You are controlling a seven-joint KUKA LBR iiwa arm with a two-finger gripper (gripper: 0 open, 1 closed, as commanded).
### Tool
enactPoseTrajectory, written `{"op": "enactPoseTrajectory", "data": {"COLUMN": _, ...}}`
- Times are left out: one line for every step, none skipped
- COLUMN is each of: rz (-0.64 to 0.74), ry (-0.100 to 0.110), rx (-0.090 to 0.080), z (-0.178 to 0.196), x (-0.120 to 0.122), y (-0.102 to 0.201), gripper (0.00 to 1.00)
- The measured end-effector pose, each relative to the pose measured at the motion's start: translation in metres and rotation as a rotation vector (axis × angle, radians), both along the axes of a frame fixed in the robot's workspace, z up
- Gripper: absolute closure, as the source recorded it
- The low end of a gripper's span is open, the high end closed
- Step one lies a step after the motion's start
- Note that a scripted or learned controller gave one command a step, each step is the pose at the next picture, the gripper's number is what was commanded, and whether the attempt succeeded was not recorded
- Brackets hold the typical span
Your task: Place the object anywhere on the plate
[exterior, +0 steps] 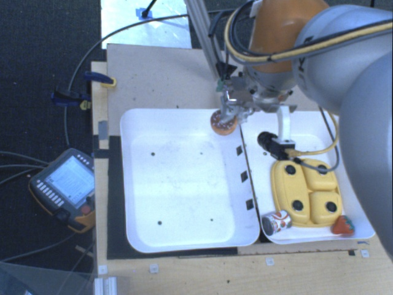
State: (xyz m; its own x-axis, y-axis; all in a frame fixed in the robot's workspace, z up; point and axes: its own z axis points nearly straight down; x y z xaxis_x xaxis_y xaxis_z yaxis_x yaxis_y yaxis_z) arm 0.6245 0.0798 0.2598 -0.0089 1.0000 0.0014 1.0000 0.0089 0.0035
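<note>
Heads up: the jaws (232, 106) sit over the far rim of the left bin (184, 183), with a small round brown object (224, 123) right under them at about 6 o'clock. You can't tell if it's pinched or just lying there. The yellow plate (307, 192) lies toward 4 o'clock in the right bin (362, 229).

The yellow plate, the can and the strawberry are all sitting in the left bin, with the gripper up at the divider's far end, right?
Wrong bin. The camera view shows the yellow plate, can and strawberry in the right bin. The gripper is at the divider's far end, as you said.
</note>
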Motion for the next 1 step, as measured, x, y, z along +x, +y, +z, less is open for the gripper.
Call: {"op": "enactPoseTrajectory", "data": {"rz": 0.000, "ry": 0.000, "rx": 0.000, "z": -0.0099, "x": 0.0222, "y": 0.0466, "gripper": 1.00}}
